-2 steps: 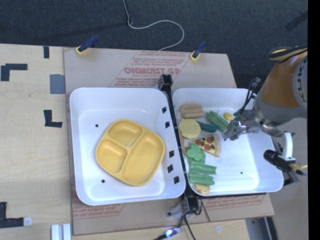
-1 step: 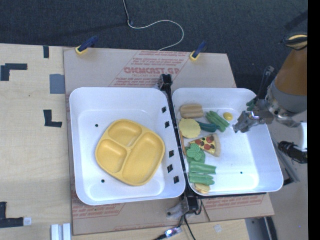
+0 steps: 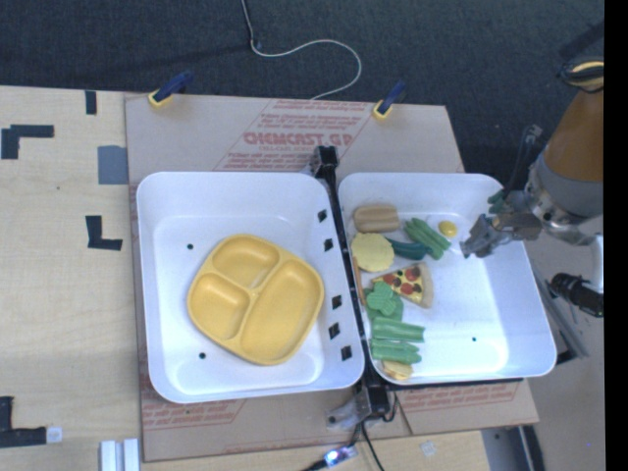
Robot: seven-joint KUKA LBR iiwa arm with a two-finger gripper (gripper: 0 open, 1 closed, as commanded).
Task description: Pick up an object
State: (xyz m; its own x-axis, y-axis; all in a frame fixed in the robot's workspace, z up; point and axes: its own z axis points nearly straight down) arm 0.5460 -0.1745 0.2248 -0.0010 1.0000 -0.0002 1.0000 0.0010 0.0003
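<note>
- At the near edge of the bench (image 3: 59, 361), black cabling (image 3: 358, 430) bunches just below the seam where the two bins meet.
- The left white bin (image 3: 167, 263) holds a yellow divided plate (image 3: 257, 298) with three compartments, lying flat near the bin's middle.
- The right white bin (image 3: 491, 332) carries a cluster of toy food pushed against its left wall.
- Nearest in that cluster, a small tan piece (image 3: 397, 369) sits at the bin's near-left corner, touching a bundle of green beans (image 3: 396, 340) just behind it.
- Beyond the beans lies a green leafy piece (image 3: 384, 300), touching a pizza slice (image 3: 405, 286) with red and dark toppings.
- Farther back, a round pale-yellow disc (image 3: 373, 252) rests beside the dividing wall, and a teal strip (image 3: 407, 250) runs out from it to the right.
- A green ridged vegetable (image 3: 427, 236) lies at a slant next to that strip, with a small yellow round piece (image 3: 447, 229) just beyond its far end.
- A brown bread roll (image 3: 376, 218) sits at the far-left of the cluster.
- The gripper (image 3: 478, 240) hangs over the right bin's right half, near the yellow round piece yet apart from it; its dark fingers (image 3: 483, 234) point left and hold nothing, but whether they are spread or closed I cannot tell.
- The arm's orange band (image 3: 579, 140) shows above the wrist at the right.
- A cardboard sheet (image 3: 285, 135) with red lettering lies under both bins, pinned at its far edge by two blue-and-yellow clamps (image 3: 171, 88).
- A white cable (image 3: 294, 47) loops across the dark floor (image 3: 118, 18) beyond.
</note>
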